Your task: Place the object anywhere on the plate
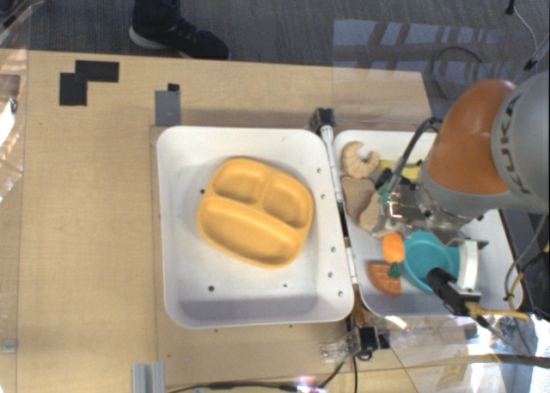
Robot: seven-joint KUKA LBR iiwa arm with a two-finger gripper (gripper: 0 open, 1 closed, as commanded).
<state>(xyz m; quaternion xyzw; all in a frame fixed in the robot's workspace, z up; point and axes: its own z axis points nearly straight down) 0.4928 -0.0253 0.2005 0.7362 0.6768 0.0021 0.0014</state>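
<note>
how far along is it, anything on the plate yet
Nothing looks done: the yellow plate in the left bin carries no object. In hand: the arm is over the right bin, where the orange piece, teal scoop and beige pieces lie. Left: pick one, carry it across, set it down.

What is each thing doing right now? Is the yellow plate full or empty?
Plate: empty, flat in the left bin.
Carrot: lying in the right bin, beside the teal scoop.
Teal scoop: lying in the right bin.
Tan pieces: piled at the right bin's far end.
Gripper: low over the right bin.
</note>
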